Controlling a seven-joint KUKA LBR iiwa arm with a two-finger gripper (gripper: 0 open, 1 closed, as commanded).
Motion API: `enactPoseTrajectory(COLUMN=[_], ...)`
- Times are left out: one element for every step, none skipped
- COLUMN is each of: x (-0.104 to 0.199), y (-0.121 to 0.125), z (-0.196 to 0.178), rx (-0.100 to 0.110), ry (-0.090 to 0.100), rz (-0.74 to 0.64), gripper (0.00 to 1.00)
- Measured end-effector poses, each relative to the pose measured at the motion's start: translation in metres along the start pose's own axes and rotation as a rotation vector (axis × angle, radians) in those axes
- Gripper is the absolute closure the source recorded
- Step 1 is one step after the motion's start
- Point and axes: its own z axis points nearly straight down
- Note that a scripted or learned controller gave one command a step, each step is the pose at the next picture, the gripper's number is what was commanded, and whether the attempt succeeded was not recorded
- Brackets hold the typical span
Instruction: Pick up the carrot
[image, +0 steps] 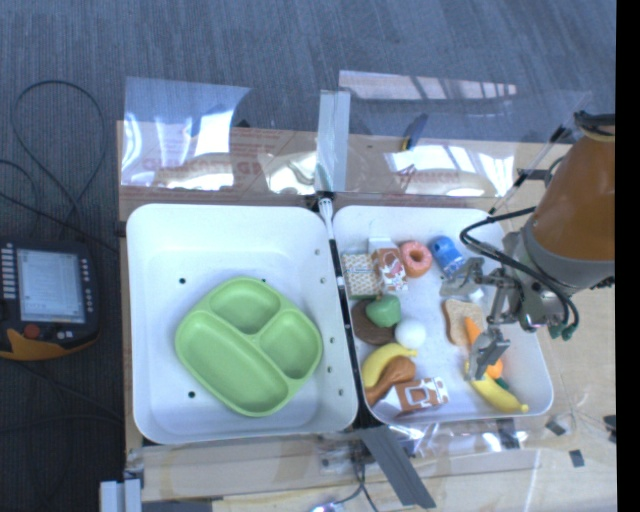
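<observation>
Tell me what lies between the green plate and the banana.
In the camera view, between green plate and banana: the bins' rims, then a chicken drumstick and small carton.

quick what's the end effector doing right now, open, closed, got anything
End effector: low in the right bin, right over the carrot; open or closed cannot be told, and no hold on the carrot is visible.

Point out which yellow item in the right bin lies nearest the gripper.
The banana at the bin's lower right corner, just below the gripper. The other yellow piece lies well to the left, near the divider between the bins, beside a white ball.
</observation>
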Motion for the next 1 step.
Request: enactPoseTrajectory(x=[-0.0161], y=[-0.0243], z=[0.0975], rx=[-0.003], ry=[0.01], rz=[-0.039], gripper=[0.0])
